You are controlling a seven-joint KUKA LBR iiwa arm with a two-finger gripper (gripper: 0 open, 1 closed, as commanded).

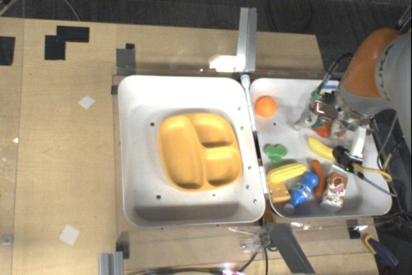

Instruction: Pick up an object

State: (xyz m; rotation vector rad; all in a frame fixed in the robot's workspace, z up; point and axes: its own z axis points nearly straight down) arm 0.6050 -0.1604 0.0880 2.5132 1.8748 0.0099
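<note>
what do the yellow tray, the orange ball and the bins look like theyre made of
Yellow tray: likely moulded plastic, smooth with a soft sheen and rounded compartments.
Orange ball: uniform matte orange; plastic or foam, hard to tell.
Bins: white, probably plastic, smooth with rounded corners and faint glare.

The grey arm with its orange band (373, 71) runs out of the picture at the right edge, so its upper part is cut off. The tool (324, 118) sits low in the right white plastic bin (290, 90), its fingertips too tangled with cables to make out. A small red object (322, 129) beneath it is mostly hidden. The light wooden counter (58, 158) is cut off at the left and bottom edges.
</note>
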